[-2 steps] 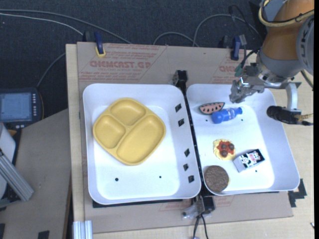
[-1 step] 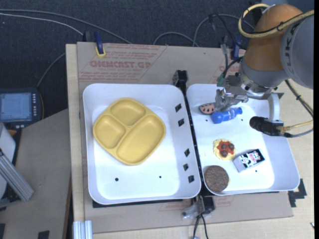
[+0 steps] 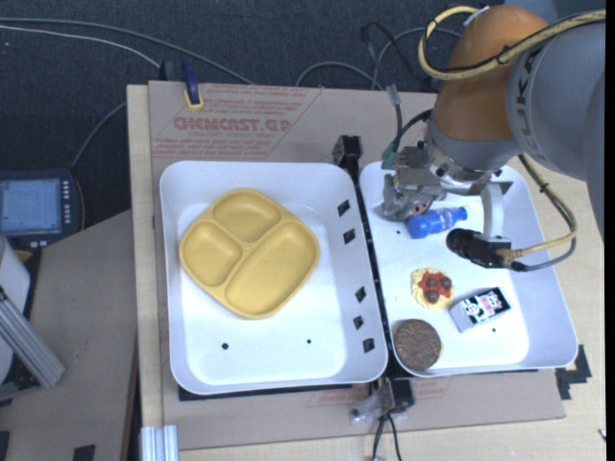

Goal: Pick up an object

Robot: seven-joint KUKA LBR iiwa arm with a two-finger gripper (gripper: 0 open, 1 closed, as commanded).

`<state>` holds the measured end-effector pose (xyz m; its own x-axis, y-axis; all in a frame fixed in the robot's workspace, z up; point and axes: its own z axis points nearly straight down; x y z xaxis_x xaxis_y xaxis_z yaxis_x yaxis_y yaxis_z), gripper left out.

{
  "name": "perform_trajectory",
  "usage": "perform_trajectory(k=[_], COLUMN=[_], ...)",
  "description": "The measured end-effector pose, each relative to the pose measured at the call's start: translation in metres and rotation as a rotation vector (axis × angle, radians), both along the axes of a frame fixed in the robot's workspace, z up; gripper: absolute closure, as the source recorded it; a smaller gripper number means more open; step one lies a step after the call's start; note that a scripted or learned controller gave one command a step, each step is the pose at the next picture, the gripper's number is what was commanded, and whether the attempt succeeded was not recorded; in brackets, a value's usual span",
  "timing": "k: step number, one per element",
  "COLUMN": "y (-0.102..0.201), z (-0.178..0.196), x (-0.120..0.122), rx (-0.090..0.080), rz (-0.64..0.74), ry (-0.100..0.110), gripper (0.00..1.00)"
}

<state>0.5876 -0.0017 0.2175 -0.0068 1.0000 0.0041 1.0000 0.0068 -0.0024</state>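
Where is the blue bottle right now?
The blue bottle lies on its side in the right bin, near its far end, just beside the gripper. The little pizza toy sits nearer the camera.

My gripper [image 3: 402,203] hangs low over the right bin [image 3: 538,339], at its upper left corner; a blue bottle [image 3: 435,222] lies just beside my gripper; below the bottle sit a small pizza toy [image 3: 431,287], a black-and-white box [image 3: 479,308] and a brown disc [image 3: 417,343]; the left bin [image 3: 183,248] holds a yellow divided plate [image 3: 249,252]
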Motion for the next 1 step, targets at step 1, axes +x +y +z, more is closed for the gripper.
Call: perform_trajectory(k=[1], y=[0.0562], z=[-0.0069], x=[-0.021], rx=[0.0], rz=[-0.001], ry=[0.003], gripper=[1.0])
